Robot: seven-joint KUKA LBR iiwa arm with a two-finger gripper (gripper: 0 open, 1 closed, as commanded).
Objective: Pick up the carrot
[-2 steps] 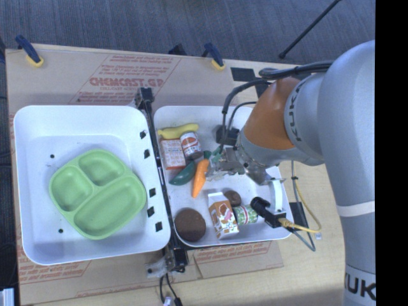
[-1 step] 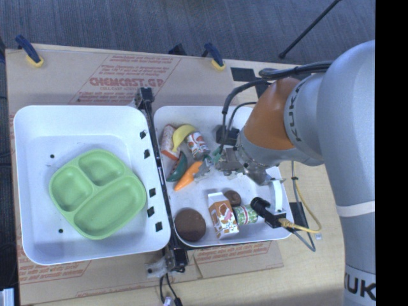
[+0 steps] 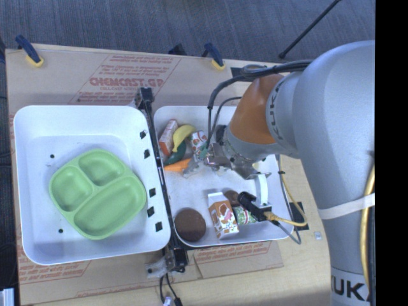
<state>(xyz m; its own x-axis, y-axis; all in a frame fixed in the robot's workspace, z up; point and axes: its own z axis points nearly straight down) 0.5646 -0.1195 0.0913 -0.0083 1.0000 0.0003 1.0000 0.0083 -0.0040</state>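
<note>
The carrot (image 3: 178, 166) is a small orange piece lying in the left part of the right bin (image 3: 274, 233), close to the divider between the bins. My gripper (image 3: 205, 156) hangs low over the bin just to the right of the carrot, its tip close to the carrot's right end. The grey wrist with its orange band (image 3: 255, 110) hides much of the bin's right half. Nothing shows as lifted off the bin floor.
Above the carrot lie a banana (image 3: 184, 134), a green item (image 3: 180, 150) and a small reddish package (image 3: 167, 136). A brown disc (image 3: 190, 224), a juice carton (image 3: 222, 218) and a small can (image 3: 246, 216) sit at the bin's front. The left bin (image 3: 32, 132) holds a green divided plate (image 3: 97, 192).
</note>
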